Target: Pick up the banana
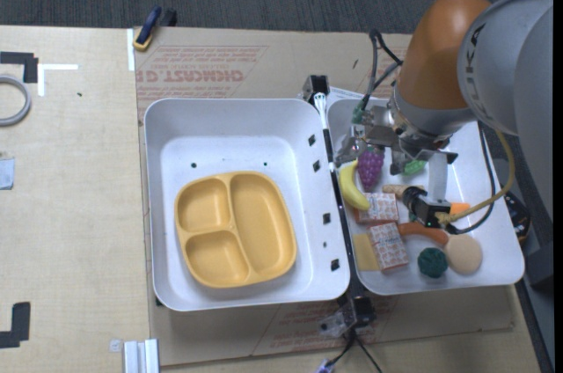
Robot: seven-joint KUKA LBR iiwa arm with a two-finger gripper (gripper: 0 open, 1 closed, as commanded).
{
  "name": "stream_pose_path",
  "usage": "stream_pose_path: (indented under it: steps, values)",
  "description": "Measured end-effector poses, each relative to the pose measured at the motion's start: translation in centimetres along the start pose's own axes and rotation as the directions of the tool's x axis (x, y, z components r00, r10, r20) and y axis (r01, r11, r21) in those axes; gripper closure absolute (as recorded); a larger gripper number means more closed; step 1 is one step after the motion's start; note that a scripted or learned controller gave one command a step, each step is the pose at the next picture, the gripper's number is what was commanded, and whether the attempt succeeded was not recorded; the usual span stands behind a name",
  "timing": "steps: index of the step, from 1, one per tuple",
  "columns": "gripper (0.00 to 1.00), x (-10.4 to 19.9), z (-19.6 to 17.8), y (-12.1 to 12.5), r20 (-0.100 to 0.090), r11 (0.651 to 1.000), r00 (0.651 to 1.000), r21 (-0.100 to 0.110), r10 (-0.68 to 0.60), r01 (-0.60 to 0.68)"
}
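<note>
The yellow banana lies along the left wall of the right bin, curving from the purple grapes down toward a wafer block. My gripper hangs low over that bin under the orange-banded wrist, just right of the banana and over the grapes. The wrist hides part of the bin behind it. Nothing is visibly held.
The right bin also holds a second wafer block, a cheese slice, a carrot, a dark green piece, a beige ball and a green item. A yellow divided plate lies in the left bin.
</note>
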State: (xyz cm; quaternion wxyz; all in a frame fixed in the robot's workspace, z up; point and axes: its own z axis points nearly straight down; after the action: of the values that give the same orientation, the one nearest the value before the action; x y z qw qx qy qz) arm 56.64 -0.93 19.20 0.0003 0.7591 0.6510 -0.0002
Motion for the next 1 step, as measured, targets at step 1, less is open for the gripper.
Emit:
stream_pose_path:
  steps: [1]
  values:
    - [0.0,0.0,0.0,0.0,0.0,1.0,1.0,0.0,0.0,0.0]
